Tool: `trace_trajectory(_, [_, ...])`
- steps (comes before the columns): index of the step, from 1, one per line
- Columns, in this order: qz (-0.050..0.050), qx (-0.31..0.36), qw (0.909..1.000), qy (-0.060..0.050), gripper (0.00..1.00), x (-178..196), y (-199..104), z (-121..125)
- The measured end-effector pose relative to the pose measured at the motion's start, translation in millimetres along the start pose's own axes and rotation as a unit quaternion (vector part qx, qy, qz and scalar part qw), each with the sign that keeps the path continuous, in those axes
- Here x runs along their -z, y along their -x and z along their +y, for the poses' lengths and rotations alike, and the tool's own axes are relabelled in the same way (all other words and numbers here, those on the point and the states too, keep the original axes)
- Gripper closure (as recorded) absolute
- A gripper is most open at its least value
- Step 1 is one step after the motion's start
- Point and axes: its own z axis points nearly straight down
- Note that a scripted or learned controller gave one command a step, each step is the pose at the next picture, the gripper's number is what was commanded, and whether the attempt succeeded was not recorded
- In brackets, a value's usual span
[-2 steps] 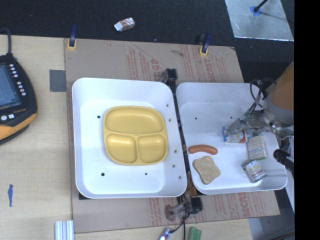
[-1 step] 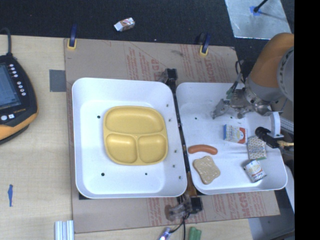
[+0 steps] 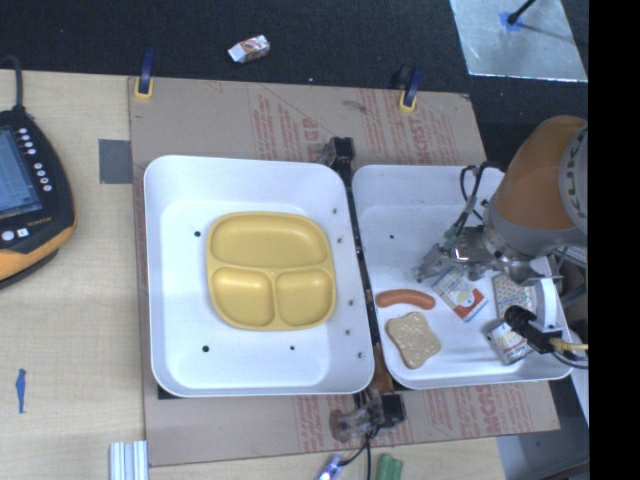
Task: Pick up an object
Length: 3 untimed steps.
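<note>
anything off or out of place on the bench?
One stray: a small crumpled wrapper lies on the dark floor beyond the bench, outside both bins. In the right bin, the sausage, toast slice and small packets lie loosely scattered. The yellow divided tray sits flat in the left bin. No spills or damage.

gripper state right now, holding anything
gripper: low in the right bin beside the small packet; open or closed cannot be told, and no object is seen held.

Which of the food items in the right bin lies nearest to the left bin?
The sausage: reddish and long, it lies closest to the dividing edge; the toast sits just right of and below it.
</note>
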Motion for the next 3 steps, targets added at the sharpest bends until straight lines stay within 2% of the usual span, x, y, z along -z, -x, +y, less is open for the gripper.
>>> trace_trajectory(1, [0.000, -0.001, 1.0000, 0.002, 0.00, 1.0, 54.6, 76.0])
trace_trajectory(2, [0.000, 0.000, 1.0000, 0.000, 0.00, 0.0, 37.2, 12.7])
trace_trajectory(3, [0.001, 0.000, 1.0000, 0.001, 0.00, 1.1, 65.5, 100.6])
